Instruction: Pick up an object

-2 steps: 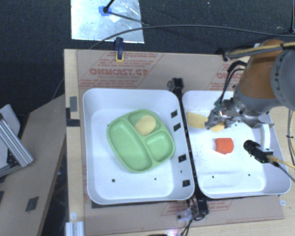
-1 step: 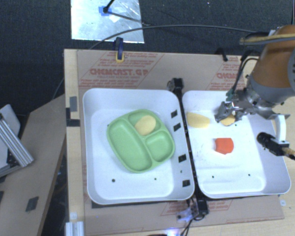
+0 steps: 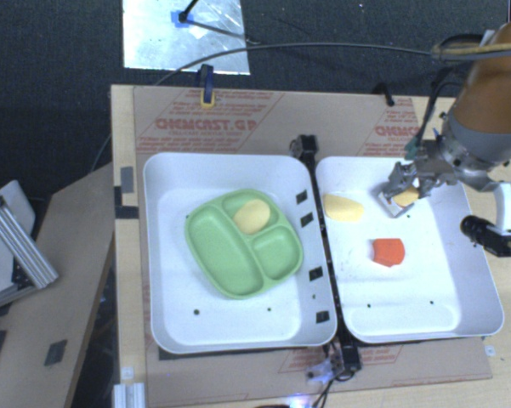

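Note:
My gripper (image 3: pixel 401 195) hangs over the upper part of the right bin (image 3: pixel 434 313), with a small yellow-tan piece (image 3: pixel 405 197) seen between its fingers. Just to its left, a pale yellow object (image 3: pixel 343 208) lies on the bin floor. An orange-red block (image 3: pixel 388 252) rests lower down, near the bin's middle. In the left bin (image 3: pixel 178 313) a green divided plate (image 3: pixel 238 245) carries a yellow rounded object (image 3: pixel 253 216) in its upper compartment.
The grey arm with its orange band (image 3: pixel 493 75) comes in from the upper right. A black fitting (image 3: pixel 485 232) sits at the right bin's right rim. Black clips (image 3: pixel 310 228) line the divider between the bins. Cables cross above the bench.

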Controlling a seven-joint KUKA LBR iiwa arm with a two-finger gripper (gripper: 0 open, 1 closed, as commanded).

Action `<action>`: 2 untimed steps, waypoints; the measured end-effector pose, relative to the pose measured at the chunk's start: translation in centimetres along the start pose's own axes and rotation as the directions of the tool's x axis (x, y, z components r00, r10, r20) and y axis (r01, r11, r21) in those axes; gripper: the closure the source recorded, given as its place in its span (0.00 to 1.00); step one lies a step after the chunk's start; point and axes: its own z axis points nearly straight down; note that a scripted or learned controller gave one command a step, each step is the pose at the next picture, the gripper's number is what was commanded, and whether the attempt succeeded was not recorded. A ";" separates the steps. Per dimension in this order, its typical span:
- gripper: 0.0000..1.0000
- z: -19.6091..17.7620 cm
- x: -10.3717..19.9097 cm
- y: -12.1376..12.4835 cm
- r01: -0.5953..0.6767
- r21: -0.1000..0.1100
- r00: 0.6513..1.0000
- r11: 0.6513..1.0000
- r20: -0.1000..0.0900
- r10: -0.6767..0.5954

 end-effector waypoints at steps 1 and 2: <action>1.00 0.4 5.2 -1.0 0.004 0.006 1.000 1.000 -0.003 -0.004; 1.00 1.1 10.2 -1.7 0.004 0.006 1.000 1.000 -0.003 -0.004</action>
